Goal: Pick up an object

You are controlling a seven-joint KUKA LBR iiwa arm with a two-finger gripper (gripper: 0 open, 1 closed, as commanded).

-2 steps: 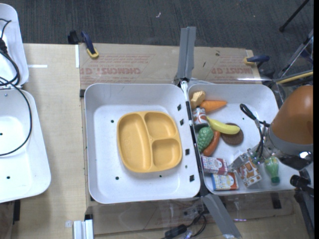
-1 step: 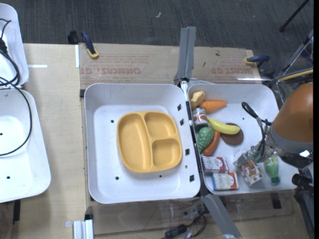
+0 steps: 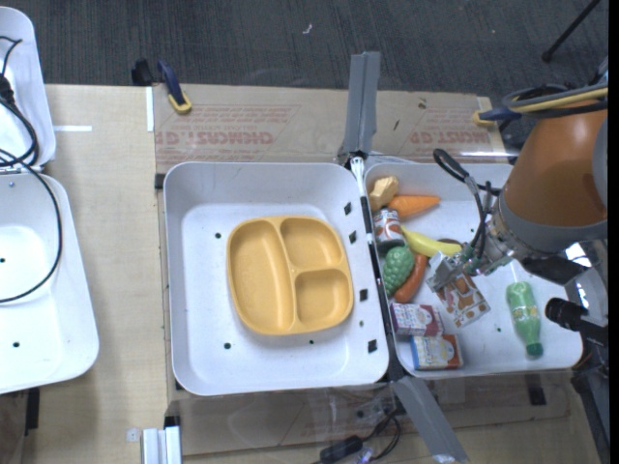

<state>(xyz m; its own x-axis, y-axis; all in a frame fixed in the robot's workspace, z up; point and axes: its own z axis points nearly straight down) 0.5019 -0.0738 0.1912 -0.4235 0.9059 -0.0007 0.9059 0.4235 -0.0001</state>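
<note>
Arm: a grey arm with an orange band (image 3: 556,167) is seen reaching in from the right, its wrist bent down over the right bin (image 3: 556,351).
Gripper: the gripper (image 3: 462,263) is placed low in the right bin, near its middle.
Fingers: whether the fingers are spread or pressed together cannot be told; the tips are lost among cables and glare.
Snack packet: a printed packet (image 3: 464,300) is found just below the fingers, tilted, possibly touching them; no grasp can be confirmed.
Banana: a yellow banana (image 3: 429,243) is laid just to the left of the fingers.
Carrot: an orange carrot (image 3: 415,203) is seen up and to the left of the fingers, near the bin's far wall.
Broccoli: a green piece (image 3: 397,267) is set to the left of the fingers, with an orange-red piece (image 3: 413,278) leaning beside it.
Can: a small red and white can (image 3: 388,228) is stood left of the fingers, beyond the banana.
Bread piece: a pale yellow lump (image 3: 383,189) is lodged in the far left corner of the right bin.
Cartons: two small boxes (image 3: 426,336) are laid below and left of the fingers.
Green bottle: a bottle (image 3: 523,315) is laid on its side, right of and below the fingers.
Left bin: a yellow divided plate (image 3: 290,274) is held in the left bin (image 3: 193,288), well to the left of the fingers.
Table: both bins are carried by a wooden table (image 3: 106,133).
</note>
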